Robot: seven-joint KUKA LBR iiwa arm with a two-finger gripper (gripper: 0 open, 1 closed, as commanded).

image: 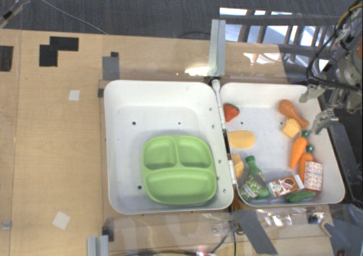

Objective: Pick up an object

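Right bin (266,99), near edge: green bottle (254,180), red-white carton (285,185), second carton (313,175), green pod (300,196). Further in: 2 carrots (297,152) just beside each other, long axes running near-to-far, slightly tilted. Beyond them: corn piece (291,128), then orange drumstick (292,112), long axis diagonal, thick end far-left, thin end pointing near-right toward jaws. Jaws (322,112) at bin's right rim, fingers apart, nothing between them; drumstick just left of them, not touching. Left bin (122,99): green 3-compartment plate (179,168).
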